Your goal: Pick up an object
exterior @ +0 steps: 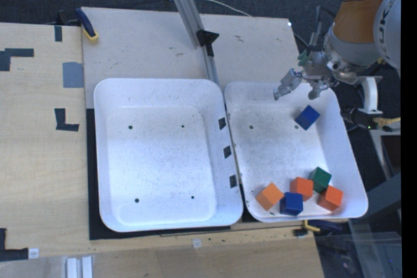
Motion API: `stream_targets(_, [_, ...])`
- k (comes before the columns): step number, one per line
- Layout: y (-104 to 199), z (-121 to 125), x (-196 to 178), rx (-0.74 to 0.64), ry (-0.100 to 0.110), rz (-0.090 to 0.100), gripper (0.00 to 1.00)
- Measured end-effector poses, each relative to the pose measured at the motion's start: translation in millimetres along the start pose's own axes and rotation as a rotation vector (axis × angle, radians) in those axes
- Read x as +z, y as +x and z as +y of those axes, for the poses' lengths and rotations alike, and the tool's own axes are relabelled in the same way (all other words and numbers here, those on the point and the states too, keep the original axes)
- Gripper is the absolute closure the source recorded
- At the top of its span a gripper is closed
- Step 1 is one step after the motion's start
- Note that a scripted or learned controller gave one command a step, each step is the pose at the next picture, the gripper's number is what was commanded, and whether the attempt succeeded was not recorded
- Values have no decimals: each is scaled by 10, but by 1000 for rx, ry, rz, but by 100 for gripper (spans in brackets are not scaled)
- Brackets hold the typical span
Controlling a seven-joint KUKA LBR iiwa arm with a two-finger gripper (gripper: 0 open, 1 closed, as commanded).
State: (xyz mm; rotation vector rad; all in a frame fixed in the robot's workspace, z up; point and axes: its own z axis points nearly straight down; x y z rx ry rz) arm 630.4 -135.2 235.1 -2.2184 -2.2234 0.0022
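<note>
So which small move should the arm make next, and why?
Probably lower the gripper onto the lone blue cube: its jaws stand open just above that cube, nothing is held, and the other cubes crowd the right bin's near corner.

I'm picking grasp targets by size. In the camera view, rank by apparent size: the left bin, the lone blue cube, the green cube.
1. left bin, by far the largest.
2. lone blue cube, below the open end effector.
3. green cube.
The cubes look nearly alike, so their order is unsure.
</note>
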Motion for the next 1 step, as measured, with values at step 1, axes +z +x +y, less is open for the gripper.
stream_targets(1, [-587,-155,1196,-1,-12,-2,0])
